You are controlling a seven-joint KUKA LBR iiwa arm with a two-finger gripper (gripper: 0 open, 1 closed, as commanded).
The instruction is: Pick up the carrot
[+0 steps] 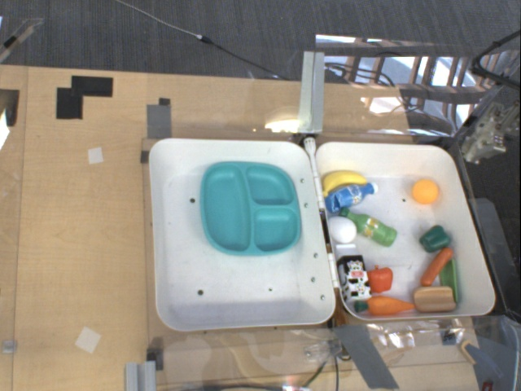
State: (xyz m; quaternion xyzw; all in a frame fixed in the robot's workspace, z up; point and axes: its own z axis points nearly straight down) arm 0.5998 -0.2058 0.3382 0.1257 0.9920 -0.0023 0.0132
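Observation:
Two orange carrot-like pieces lie in the right bin [407, 160]. One carrot [437, 265] lies tilted near the bin's right wall, between a dark green vegetable [435, 238] and a tan bread piece [434, 299]. The other carrot [390, 305] lies flat along the near wall, tip pointing right. The gripper [487, 135] is a pale, blurred shape beyond the bin's far right corner, well away from both carrots and above the bench edge.
The right bin also holds a banana [343, 179], a blue packet [352, 195], a green bottle [371, 228], a white egg [343, 231], an orange ball [424, 191], a cow-patterned box [352, 276] and a red piece [380, 279]. A teal divided plate [249, 207] lies in the left bin [179, 283].

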